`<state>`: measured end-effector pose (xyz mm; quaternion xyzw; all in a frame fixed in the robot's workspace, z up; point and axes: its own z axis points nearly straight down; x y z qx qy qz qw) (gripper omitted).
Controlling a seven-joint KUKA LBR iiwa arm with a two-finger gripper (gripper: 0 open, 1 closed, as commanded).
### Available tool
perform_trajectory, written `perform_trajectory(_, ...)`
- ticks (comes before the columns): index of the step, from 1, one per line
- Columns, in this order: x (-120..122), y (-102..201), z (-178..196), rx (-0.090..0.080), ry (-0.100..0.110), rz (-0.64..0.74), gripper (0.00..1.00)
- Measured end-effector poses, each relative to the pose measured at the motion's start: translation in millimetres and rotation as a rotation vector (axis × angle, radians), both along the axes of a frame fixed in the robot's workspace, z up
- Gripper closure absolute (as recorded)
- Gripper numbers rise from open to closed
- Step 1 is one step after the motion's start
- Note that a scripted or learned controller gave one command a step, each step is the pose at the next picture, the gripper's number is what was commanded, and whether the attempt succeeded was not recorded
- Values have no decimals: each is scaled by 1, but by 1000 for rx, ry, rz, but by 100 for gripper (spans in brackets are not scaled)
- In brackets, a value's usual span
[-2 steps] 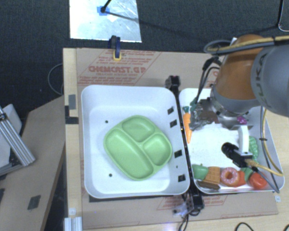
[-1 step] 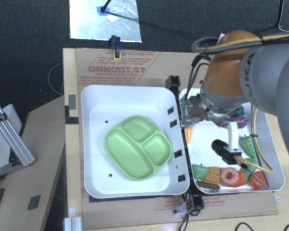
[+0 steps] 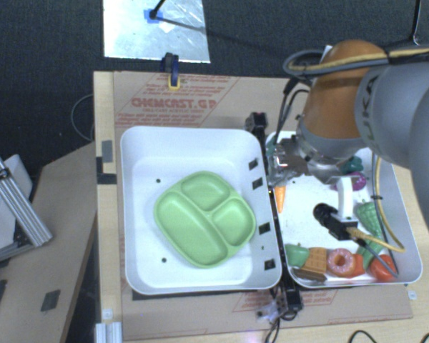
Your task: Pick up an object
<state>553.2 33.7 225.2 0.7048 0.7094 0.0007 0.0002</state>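
Arm over right bin, above toy food; gripper near carrot, state unclear. Green plate in left bin.

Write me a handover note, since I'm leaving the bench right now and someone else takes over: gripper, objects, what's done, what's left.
Gripper: over the far left corner of the right bin, near the divider; its fingers are hidden under the wrist, and nothing can be seen held.
Right bin: small toy foods lie along the near edge, among them a pink donut, a waffle piece and a green piece; an orange carrot lies close to the gripper.
Left bin: holds a green divided plate.
Done: no pick visible.
Left: grasp and lift one object.
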Motion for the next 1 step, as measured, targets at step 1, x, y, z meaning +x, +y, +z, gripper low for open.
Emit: perform_trajectory(1,-18,-4,2,-1,2,-6,100)
